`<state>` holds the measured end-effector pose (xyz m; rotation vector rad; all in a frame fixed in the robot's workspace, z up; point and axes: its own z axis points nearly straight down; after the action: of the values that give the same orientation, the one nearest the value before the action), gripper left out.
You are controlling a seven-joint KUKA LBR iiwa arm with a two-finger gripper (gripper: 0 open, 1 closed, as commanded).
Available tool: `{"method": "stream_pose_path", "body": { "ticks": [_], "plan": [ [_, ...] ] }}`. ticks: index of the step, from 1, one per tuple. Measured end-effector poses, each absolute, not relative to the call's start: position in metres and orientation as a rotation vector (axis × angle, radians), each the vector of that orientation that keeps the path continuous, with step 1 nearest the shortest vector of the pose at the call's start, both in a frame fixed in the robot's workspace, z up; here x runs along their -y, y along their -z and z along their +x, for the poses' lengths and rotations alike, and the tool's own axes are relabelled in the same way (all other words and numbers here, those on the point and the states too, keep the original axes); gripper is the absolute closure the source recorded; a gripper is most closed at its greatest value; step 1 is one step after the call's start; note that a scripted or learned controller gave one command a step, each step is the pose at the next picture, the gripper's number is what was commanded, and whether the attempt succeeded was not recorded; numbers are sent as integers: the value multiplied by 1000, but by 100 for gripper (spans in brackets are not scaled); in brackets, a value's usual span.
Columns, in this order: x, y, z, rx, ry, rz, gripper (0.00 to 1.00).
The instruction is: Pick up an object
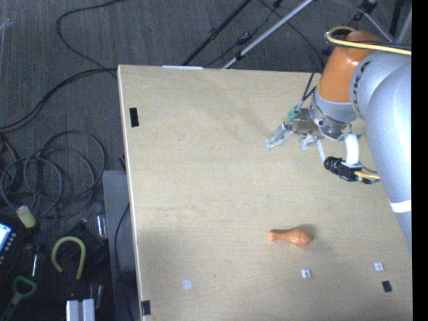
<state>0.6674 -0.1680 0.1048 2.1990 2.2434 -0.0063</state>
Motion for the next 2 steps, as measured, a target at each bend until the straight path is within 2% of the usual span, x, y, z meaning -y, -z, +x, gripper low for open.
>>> {"method": "stream_pose_path", "body": {
  "ticks": [1,2],
  "plan": [
    [218,-129,668,-1975,4,2441,0],
    [217,-111,669,-2286,5,2154,0]
  ]
}}
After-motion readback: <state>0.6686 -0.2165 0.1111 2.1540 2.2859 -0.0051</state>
